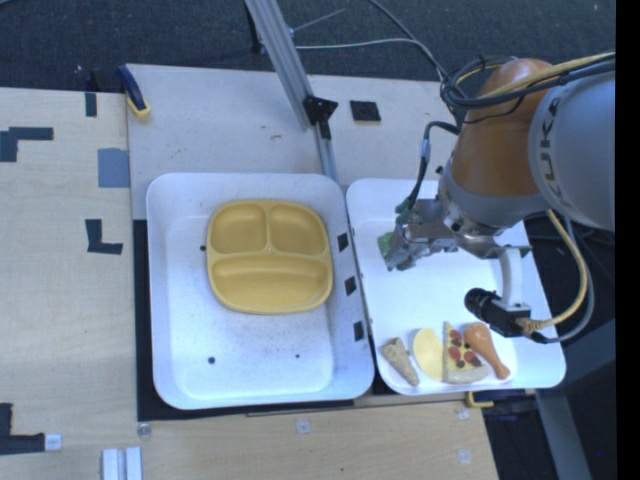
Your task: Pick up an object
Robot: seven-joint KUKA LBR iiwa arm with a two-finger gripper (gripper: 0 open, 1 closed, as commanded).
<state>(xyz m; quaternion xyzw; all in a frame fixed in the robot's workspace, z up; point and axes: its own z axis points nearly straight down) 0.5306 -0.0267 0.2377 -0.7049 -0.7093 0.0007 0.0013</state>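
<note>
My gripper [400,251] hangs over the upper left part of the right bin [440,293], under the grey and orange arm. A small green object [387,240] shows right at the gripper's left side; whether it is gripped is hidden. Along the right bin's near edge lie several toy foods: a bread wedge [400,361], a pale yellow piece [428,352], a pizza slice [460,360] and a brown drumstick [487,348]. They lie well below the gripper, apart from it.
A yellow divided plate [270,256] lies in the upper half of the left bin [160,268]. A slanted metal rail [290,58] crosses the bench behind the bins. Black cables and a connector [495,308] hang by the arm over the right bin.
</note>
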